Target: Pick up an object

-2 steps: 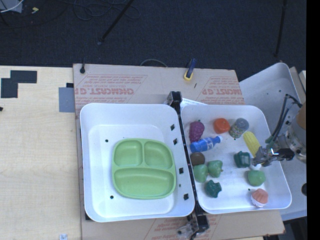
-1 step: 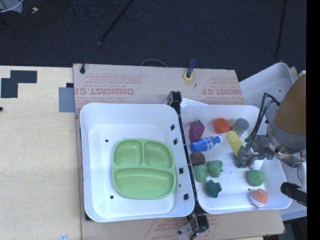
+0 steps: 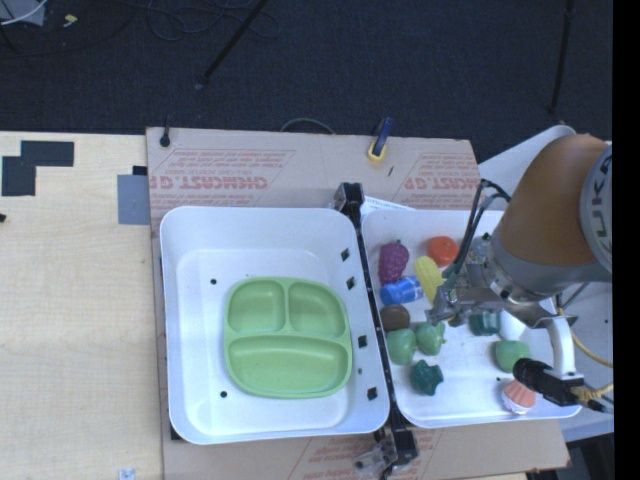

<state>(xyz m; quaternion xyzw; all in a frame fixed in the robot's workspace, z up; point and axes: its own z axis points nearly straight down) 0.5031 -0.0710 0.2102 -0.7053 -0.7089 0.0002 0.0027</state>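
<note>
The approach step is judged underway: the tool point(image 3: 441, 308), its state untellable, is lowered over the right bin point(image 3: 470, 408)'s green toy point(image 3: 431, 338), where a closing is called for.

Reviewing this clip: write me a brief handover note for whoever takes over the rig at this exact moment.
Gripper: low over the right bin, among the toys; finger state can't be read, nothing seen held.
Objects: purple grapes, blue piece, yellow piece, orange piece, brown piece and green pieces all lie in the right bin. The green divided plate sits in the left bin.
Done: approach only.
Left: grasp and lift one object.
</note>
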